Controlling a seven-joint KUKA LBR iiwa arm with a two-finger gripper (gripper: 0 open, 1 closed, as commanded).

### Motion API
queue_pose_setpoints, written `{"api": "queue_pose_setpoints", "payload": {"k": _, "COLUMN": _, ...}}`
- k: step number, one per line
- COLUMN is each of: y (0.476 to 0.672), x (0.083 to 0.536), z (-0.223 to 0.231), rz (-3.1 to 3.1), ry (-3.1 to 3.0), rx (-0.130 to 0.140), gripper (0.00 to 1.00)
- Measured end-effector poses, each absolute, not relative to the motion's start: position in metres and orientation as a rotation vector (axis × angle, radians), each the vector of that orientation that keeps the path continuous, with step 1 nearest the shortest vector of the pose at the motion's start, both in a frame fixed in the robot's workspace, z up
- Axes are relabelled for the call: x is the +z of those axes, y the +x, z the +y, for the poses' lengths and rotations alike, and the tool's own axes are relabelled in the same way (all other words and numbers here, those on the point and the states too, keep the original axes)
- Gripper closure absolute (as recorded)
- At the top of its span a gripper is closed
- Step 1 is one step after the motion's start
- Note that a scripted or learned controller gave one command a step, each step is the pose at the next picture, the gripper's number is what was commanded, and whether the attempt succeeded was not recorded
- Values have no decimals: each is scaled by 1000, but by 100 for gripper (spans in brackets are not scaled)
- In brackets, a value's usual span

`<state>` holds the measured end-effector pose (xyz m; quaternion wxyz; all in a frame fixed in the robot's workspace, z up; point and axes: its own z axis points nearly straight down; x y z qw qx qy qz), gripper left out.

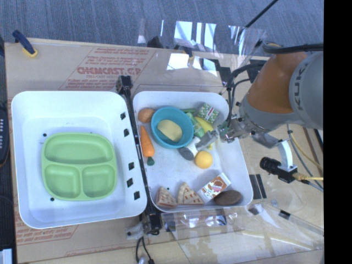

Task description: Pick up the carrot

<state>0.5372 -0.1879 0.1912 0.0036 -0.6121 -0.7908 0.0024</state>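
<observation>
Carrot lay untouched along the left wall of the right bin; we judged the pick not begun. Gripper hovered near the blue bowl, apparently released, grasping nothing.

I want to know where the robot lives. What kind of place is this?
Probably a robot lab: a cardboard-covered bench with two white bins, toy food like a carrot, and a robot arm reaching in.
</observation>
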Motion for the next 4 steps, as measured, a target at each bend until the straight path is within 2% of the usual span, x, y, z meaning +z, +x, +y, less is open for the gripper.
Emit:
{"api": "queue_pose_setpoints", "payload": {"k": 1, "y": 525, "x": 91, "z": -181, "rz": -2611, "ry": -1739, "rx": 4, "gripper": 0}}
{"api": "queue_pose_setpoints", "payload": {"k": 2, "y": 484, "x": 91, "z": -127, "rz": -2746, "ry": -1503, "rx": 3, "gripper": 0}}
{"api": "queue_pose_setpoints", "payload": {"k": 3, "y": 484, "x": 101, "z": -127, "rz": -2747, "ry": -1495, "rx": 5, "gripper": 100}}
{"api": "queue_pose_setpoints", "payload": {"k": 4, "y": 478, "x": 193, "z": -85, "rz": -2433, "ry": -1982, "rx": 1, "gripper": 100}}
